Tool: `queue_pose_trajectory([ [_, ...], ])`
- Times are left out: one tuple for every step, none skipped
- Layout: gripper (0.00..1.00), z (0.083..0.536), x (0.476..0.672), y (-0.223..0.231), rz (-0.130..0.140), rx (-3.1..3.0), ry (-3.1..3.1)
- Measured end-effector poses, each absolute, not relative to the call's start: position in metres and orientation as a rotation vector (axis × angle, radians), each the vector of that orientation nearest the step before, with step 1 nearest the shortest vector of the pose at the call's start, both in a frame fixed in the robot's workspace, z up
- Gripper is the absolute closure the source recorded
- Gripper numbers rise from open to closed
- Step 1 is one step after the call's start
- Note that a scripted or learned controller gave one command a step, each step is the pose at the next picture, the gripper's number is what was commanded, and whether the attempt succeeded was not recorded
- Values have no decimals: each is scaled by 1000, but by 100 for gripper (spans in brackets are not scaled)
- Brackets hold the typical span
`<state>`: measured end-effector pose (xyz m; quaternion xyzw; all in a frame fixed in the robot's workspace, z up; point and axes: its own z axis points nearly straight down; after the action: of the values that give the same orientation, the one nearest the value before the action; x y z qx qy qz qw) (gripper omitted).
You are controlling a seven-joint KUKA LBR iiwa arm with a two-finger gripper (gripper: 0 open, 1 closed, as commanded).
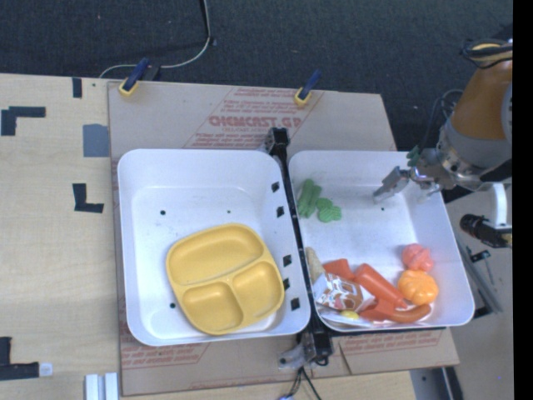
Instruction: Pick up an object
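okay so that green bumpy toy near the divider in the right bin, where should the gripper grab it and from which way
Judging by its pose, take the green bumpy toy across its narrower upper strip, coming straight down from above. It lies flat on the right white bin floor with open floor on its right, while the black divider sits close on its left, so a side approach from there looks cramped. The two-finger gripper is over that bin's upper right part.

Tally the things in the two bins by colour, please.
Yellow: 1, divided plastic plate
Green: 1, knobbly toy vegetable
Red-orange: 1, long toy carrot
Orange: 1, round toy fruit
Pink: 1, small round toy
Patterned: 1, crumpled wrapper
Total: 6
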<state>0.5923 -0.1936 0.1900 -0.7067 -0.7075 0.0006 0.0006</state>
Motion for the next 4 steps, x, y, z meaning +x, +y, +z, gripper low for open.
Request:
queue_pose_trajectory([
  [0, 145, 478, -132, 9, -2209, -2211],
  [0, 95, 485, -110, 3, -2239, -2226],
  [0, 178, 561, -220, -2, -2239, -2229],
  [0, 140, 533, -105, 1, -2205, -2225],
])
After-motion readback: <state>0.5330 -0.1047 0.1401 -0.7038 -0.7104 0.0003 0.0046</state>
